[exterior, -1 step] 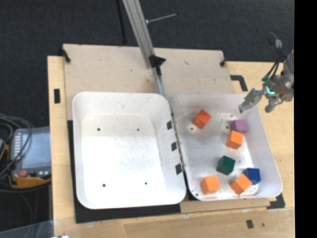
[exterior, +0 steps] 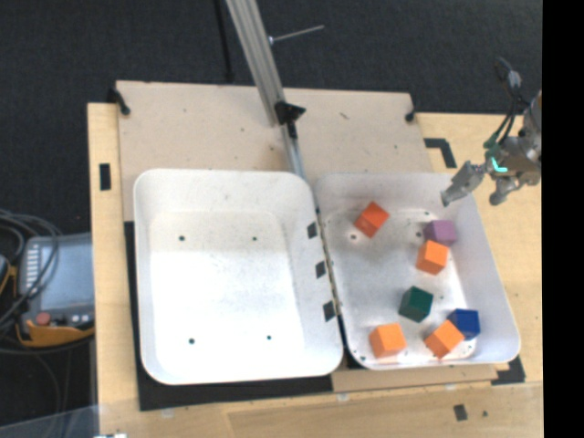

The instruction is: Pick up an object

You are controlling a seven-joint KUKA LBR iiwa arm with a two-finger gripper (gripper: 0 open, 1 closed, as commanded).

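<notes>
Gripper (exterior: 482, 186) hovers over the right bin's (exterior: 500, 292) top right corner, fingers spread open, gripping nothing. Nearest target is the purple block (exterior: 442, 231), touching an orange block (exterior: 432, 257) below it. I'd go for the lone orange cube (exterior: 370, 219) instead, way more clearance.

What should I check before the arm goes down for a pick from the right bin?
1. Gripper holds nothing: ok, its two jaws are spread with nothing between them.
2. Gripper placed over a target: not ok, it sits at the top right corner of the right white plastic bin, beside no block.
3. Nearest candidate: ok, the small purple cube lies closest, below the gripper.
4. Room around it: not ok, an orange cube touches its lower side.
5. Easier option: ok, the orange cube near the bin's upper left stands alone.
6. Dark green cube: ok, stands apart mid-bin.
</notes>
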